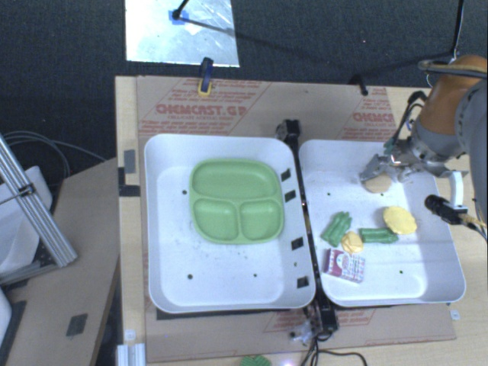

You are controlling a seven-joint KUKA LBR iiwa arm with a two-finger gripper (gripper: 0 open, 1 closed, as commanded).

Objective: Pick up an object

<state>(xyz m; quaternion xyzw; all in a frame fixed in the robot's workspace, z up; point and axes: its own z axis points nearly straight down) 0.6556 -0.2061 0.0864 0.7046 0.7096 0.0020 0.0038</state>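
While the grey arm with the orange band (450,101) reaches in from the right, its two-finger gripper (381,170) sits low over the far part of the right shallow white plastic bin (427,280). A pale tan, rounded object (376,181) lies directly beneath the fingertips, touching or nearly touching them; whether the fingers are pinching it or merely resting above it cannot be told at this resolution.

Nearer in the same bin lies a loose cluster. A yellow, lumpy, rounded item (399,220) rests toward the right. Just left of it lies a green elongated piece (378,235), and a small yellow piece (351,242) touches that piece's left end. A green, ridged, leaf-like item (336,227) lies left of these. A flat red and white printed packet (345,265) sits nearest, just below the small yellow piece.

The left shallow white plastic bin (164,280) holds a light green, smooth plastic tray (236,200) with three compartments, one wide on the far side and two smaller on the near side. Black clips (293,197) line the seam between the bins. Both bins rest on a brown cardboard sheet (229,101) with red lettering.
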